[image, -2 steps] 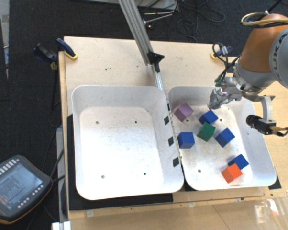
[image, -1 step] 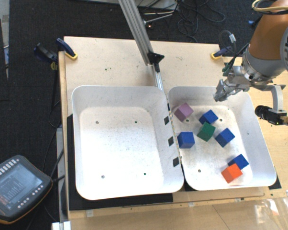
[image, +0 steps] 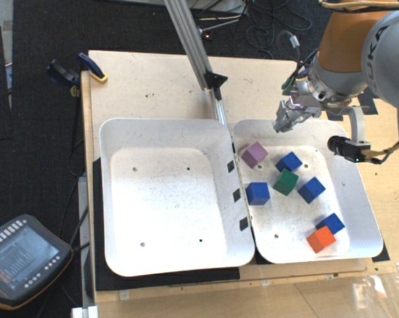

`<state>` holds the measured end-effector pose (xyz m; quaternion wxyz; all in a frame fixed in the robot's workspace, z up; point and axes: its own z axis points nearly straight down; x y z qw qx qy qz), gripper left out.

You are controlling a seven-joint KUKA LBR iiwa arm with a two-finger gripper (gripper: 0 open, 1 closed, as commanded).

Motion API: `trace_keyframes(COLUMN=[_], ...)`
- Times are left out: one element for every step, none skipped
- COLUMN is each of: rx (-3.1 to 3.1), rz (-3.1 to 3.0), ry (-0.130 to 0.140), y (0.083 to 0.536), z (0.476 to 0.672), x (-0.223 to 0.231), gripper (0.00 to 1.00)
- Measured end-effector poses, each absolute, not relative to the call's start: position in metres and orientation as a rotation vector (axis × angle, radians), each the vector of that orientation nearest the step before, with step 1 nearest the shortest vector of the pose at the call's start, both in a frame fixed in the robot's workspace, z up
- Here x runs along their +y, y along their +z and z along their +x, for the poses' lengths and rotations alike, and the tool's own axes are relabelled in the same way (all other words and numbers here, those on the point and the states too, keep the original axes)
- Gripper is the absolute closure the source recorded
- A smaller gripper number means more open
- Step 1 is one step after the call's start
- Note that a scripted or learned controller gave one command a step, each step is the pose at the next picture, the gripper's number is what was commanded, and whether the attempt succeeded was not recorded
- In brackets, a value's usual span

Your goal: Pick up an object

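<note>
The right bin holds several small blocks. A purple block lies near its back left. A blue block touches a green block. Another blue block sits to their right, and a third blue one lies by the bin's left wall. At the front right, an orange block sits against a small blue block. My gripper hangs above the bin's back edge, behind the purple and blue blocks, with nothing seen in it.
The left bin lies beside the right one. A slanted metal pole rises from the divider at the back. A blue and yellow clamp is on the bench's left edge. A pendant sits at the lower left.
</note>
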<state>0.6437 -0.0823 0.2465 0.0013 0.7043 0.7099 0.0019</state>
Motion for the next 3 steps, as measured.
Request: trace_keyframes(rx=[2.229, 2.229, 2.231], rz=[2.212, 2.212, 2.211], ry=[0.005, 0.005, 0.005], y=[0.251, 0.251, 0.251], z=[0.653, 0.668, 0.672], x=[-0.035, 0.023, 0.086], gripper=[1.0, 1.0, 1.0])
